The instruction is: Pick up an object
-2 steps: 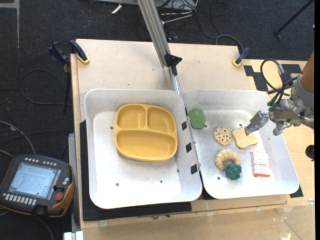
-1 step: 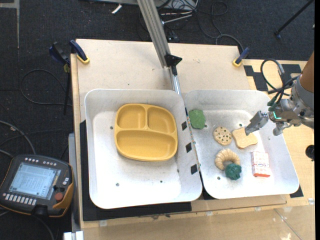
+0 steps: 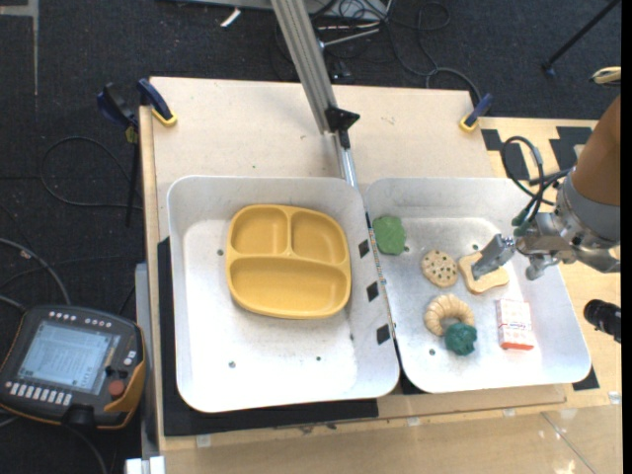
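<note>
The right bin (image 3: 553,363) holds several small items: a green lump (image 3: 389,234), a chocolate-chip cookie (image 3: 438,267), a tan toast slice (image 3: 484,283), a beige curled pastry (image 3: 449,311), a teal lump (image 3: 460,339) and a white and red box (image 3: 513,324). My gripper (image 3: 512,264) hangs over the right part of this bin, just above and to the right of the toast slice. Its fingers stand open, with the left fingertip (image 3: 489,260) over the toast's top edge. Nothing is between them.
A yellow divided plate (image 3: 289,262) lies in the left bin (image 3: 197,363). A slanted metal pole (image 3: 308,52) comes down to the ridge between the bins. A teach pendant (image 3: 69,358) lies on the floor at the left. Cables run behind the bench.
</note>
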Controlling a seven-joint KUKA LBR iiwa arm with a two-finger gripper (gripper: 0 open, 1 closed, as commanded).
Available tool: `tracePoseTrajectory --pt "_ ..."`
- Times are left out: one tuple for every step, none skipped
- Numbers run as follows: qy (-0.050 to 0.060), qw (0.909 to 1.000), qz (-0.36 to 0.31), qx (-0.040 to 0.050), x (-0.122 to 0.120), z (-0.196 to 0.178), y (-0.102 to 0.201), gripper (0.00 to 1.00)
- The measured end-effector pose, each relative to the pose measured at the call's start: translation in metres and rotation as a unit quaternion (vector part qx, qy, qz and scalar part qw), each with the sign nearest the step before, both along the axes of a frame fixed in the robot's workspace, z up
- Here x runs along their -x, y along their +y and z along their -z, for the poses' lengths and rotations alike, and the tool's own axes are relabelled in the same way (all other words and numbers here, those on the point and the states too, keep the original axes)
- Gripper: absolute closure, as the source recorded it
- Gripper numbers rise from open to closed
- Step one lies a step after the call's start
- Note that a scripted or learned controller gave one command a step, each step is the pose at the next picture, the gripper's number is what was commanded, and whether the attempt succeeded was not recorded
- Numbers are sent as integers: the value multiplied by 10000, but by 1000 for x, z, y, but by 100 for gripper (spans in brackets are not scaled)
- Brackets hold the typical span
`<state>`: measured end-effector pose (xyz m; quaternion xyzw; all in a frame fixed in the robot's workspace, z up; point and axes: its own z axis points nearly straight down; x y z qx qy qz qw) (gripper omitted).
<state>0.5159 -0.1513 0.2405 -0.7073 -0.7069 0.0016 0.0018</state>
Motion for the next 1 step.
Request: tracePoseTrajectory --pt "2 10000 -3 -4 -5 46 3 0"
